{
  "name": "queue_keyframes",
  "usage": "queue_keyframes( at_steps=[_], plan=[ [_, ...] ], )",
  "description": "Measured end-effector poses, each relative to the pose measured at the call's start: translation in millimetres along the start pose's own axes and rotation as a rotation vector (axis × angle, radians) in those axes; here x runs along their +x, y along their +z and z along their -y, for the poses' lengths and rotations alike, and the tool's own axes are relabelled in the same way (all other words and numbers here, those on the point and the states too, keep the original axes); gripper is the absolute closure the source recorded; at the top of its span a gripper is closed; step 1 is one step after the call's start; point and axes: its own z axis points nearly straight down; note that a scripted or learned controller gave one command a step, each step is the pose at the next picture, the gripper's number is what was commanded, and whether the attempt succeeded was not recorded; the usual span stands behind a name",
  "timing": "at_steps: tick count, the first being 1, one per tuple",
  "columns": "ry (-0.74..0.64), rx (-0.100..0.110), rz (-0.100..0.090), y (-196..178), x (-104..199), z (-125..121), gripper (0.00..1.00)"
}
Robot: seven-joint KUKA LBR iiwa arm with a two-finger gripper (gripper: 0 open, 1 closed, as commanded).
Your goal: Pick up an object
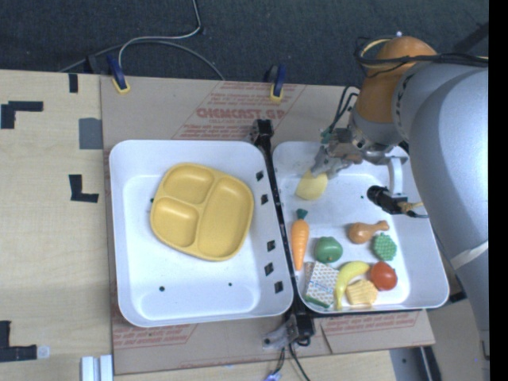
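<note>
Hand (325,167) is low over the far left corner of the right bin (349,203); can't tell if it is apart or closed. Pale yellow chunk (312,186) lies just below-left of the hand, touching or nearly touching its tip; grip not visible. Rest of the right bin, all nearer the camera than the hand: carrot (298,243) along the left wall, green ball (328,250) beside it, brown drumstick (367,231), green bumpy piece (385,247), red tomato (383,276), banana (349,275), small orange-yellow piece (362,293), checkered packet (321,282). Left bin (135,260), well to the hand's left, holds a yellow divided plate (202,211), tilted. Both bins sit on the cardboard-covered surface (159,109).
</note>
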Motion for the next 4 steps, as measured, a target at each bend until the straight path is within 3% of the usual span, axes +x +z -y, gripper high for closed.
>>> queue_keyframes(
  at_steps=[1, 2, 3, 4],
  plan=[
    [0.0, 0.009, -0.007, -84.9, 53.7, 25.7, 1.0],
    [0.002, 0.014, -0.006, -83.7, 66.4, 88.1, 1.0],
    [0.002, 0.014, -0.007, -83.8, 66.5, 88.0, 0.0],
    [0.003, 0.015, -0.006, -84.2, 60.7, 120.8, 0.0]
  ],
)
